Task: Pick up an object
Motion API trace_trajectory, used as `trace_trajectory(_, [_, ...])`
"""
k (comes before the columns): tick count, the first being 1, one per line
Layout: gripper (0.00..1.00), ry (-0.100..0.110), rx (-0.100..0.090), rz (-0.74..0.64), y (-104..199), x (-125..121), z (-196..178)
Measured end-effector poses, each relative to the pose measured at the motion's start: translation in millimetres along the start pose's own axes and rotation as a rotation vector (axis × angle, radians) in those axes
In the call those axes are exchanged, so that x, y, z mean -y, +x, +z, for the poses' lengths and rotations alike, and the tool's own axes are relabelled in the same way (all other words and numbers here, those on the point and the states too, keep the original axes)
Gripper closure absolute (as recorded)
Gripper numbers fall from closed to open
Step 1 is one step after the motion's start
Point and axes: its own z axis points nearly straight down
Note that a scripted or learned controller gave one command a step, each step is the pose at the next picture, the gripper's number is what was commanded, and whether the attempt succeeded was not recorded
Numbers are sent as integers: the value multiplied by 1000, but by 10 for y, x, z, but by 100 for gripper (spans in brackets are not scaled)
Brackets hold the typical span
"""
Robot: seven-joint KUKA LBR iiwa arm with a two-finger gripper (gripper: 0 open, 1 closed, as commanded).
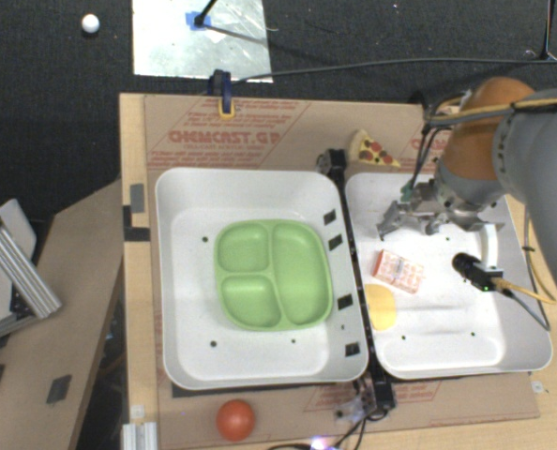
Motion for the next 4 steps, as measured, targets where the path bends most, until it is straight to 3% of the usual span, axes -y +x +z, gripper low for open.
trace_trajectory(1, [100, -4, 1, -1, -1, -11, -126])
trace_trajectory(4, [100, -5, 1, -3, 32, -126, -1776])
